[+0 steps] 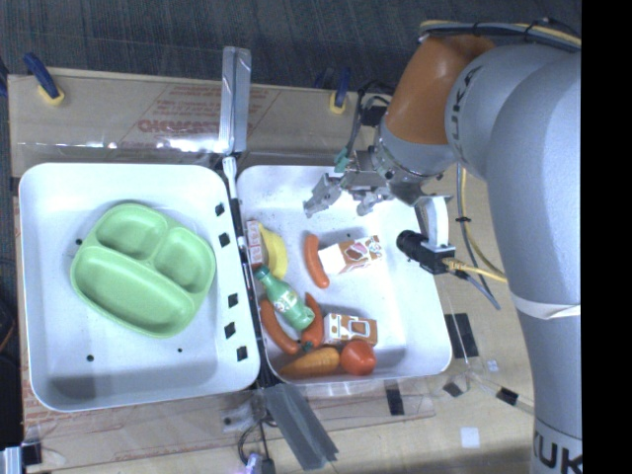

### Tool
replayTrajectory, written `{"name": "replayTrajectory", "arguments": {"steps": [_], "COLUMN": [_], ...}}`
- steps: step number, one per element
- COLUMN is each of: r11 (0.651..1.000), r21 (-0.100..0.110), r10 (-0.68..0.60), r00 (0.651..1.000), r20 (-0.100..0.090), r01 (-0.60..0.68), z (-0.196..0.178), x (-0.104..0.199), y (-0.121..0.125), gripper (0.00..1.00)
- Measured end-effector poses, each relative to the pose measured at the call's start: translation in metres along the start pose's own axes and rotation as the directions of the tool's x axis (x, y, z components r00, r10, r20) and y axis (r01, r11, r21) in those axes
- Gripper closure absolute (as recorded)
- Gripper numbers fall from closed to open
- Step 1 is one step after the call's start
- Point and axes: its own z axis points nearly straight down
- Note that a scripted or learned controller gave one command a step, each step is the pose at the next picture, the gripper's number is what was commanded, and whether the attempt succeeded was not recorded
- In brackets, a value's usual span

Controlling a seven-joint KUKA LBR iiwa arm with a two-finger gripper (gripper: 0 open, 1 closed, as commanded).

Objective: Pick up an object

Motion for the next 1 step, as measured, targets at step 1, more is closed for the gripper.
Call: {"name": "replayTrajectory", "arguments": {"steps": [1], "r11": [0.943], "r21": [-0.001], "r10": [-0.332], "r00": [0.943], "r20": [0.0], "r01": [0.332], "z": [0.0913], "x": [-0.0028], "y": [-0.054], "gripper": [0.0]}}
